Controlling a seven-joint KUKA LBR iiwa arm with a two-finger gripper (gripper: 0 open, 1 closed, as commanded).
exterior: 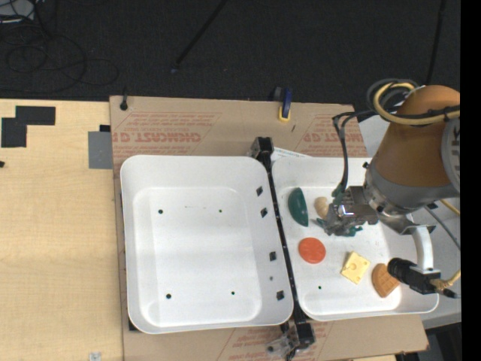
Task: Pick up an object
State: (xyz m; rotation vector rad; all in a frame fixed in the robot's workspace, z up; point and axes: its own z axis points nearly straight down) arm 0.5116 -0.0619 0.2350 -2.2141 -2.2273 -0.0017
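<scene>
The bench point(52, 224) is pale wood. On it lies a brown cardboard sheet point(195, 126) with reddish print, reaching under two white bins point(135, 201) set side by side. A blue and yellow clamp point(284, 102) grips the sheet's far edge. Black and grey rectangles point(30, 122) mark the wood at left. Beyond the bench the floor point(225, 36) is dark carpet, with loose cables point(37, 51) coiled at the upper left. The light is even, with no strong shadows.
</scene>
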